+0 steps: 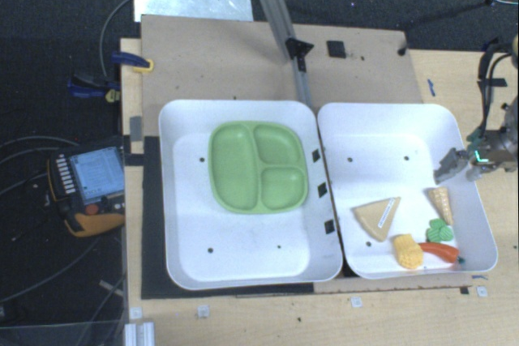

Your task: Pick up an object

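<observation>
Pincer [448, 167] at right bin's [381, 119] rim, grip state unclear; small tan plastic cone [440, 204] at 6 o'clock, long axis 12–6.

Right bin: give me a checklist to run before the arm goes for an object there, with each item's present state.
1. Objects present in the right bin: ok; wedge, cone, corn, carrot and green piece.
2. Gripper over that bin: ok, at its right rim.
3. Gripper carrying nothing: cannot tell.
4. A target lying apart: ok, the wedge has bare floor around it.
5. Corn, carrot and green piece separated: not ok, they crowd together.
6. Green plate out of the way: ok, in the left bin.
</observation>
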Available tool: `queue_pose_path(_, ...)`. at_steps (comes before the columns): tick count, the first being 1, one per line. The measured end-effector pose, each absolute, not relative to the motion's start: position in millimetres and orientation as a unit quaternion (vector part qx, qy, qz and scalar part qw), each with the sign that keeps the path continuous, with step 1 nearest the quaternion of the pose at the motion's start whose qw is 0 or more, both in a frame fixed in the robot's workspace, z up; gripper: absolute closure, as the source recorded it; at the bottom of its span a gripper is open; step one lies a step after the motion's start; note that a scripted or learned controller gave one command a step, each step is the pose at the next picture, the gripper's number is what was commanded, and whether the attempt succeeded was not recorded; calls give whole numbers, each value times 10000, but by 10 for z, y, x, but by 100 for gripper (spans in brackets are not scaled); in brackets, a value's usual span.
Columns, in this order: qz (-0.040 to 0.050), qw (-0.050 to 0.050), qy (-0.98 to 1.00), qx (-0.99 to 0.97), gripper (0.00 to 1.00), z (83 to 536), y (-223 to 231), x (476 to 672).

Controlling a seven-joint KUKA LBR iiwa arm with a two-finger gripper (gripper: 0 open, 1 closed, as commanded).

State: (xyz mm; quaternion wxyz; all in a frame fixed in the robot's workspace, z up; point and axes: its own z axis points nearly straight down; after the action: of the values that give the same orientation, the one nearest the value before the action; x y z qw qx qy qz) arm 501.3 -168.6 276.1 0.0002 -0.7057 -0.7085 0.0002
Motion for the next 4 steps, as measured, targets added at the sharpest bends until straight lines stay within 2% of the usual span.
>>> queue_pose_path(1, -5, -9, -7087, -7055, 0, 2772, -1686, 5019)
queue_pose_path(3, 8, 18, -7075, -7067, 0, 1568, -1610, 5101)
queue_pose_path(4, -22, -13, -7071, -7071, 0, 994, -1646, 5104)
